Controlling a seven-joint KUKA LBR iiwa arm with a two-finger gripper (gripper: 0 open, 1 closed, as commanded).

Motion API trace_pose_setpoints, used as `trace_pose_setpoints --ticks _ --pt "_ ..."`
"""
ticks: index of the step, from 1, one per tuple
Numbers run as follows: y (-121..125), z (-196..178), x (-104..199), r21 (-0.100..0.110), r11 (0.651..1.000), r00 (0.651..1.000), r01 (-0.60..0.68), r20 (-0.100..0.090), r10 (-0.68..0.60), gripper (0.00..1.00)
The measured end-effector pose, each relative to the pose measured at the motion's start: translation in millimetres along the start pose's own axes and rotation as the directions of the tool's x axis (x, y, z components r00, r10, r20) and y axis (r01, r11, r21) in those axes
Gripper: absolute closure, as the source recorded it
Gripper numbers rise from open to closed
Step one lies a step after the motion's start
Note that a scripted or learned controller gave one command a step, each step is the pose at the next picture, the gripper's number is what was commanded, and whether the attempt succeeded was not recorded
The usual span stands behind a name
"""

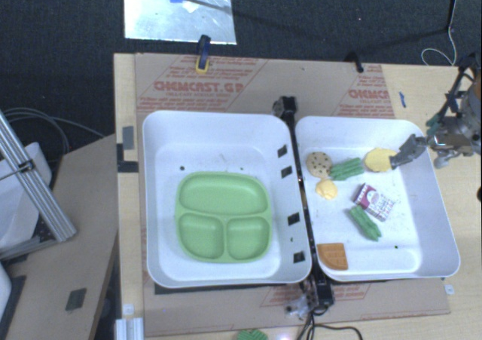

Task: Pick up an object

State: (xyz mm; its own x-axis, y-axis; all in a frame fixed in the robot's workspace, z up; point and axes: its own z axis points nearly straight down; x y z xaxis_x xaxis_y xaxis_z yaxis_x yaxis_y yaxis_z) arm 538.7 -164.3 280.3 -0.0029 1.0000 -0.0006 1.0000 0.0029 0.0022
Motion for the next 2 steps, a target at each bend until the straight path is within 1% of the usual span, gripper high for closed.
trace_pose_setpoints --ticks 1,2 --pt "-44.0 124.5 14.7 0.014 1.000 1.000 -0.002 -0.005 0.002 0.00" --pt "-22.3 194.5 12.8 -0.006 1.000 1.000 -0.004 0.007 0.004 0.00"
